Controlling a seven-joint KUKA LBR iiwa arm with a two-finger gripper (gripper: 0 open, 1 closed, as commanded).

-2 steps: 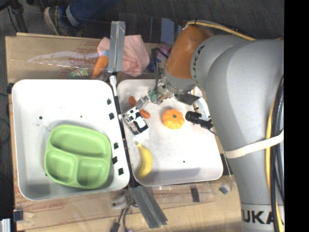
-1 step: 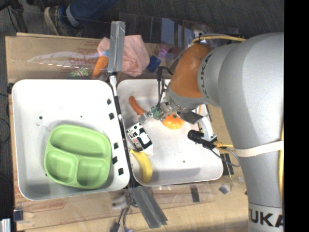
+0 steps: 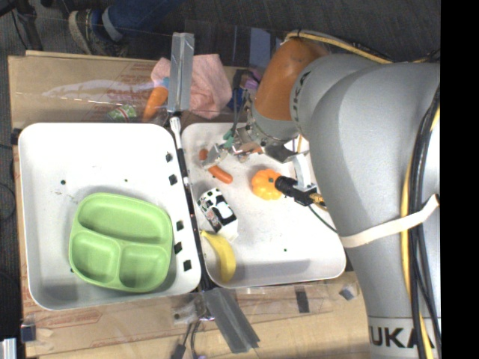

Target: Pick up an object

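We see the gripper (image 3: 233,145) low in the right bin (image 3: 314,264), near a small carrot (image 3: 220,173); we cannot tell its opening or hold.

You can read just one marking with confidence: large dark capitals, "UKA", on the grey base of the arm (image 3: 397,335) at the lower right, cut off at the frame's bottom edge. Faint reddish print runs across the clear plastic sheet (image 3: 97,92) lying on the tabletop above the left bin, too blurred for you to make out. The small black-and-white packet (image 3: 216,208) in the right bin carries a pattern, unreadable.
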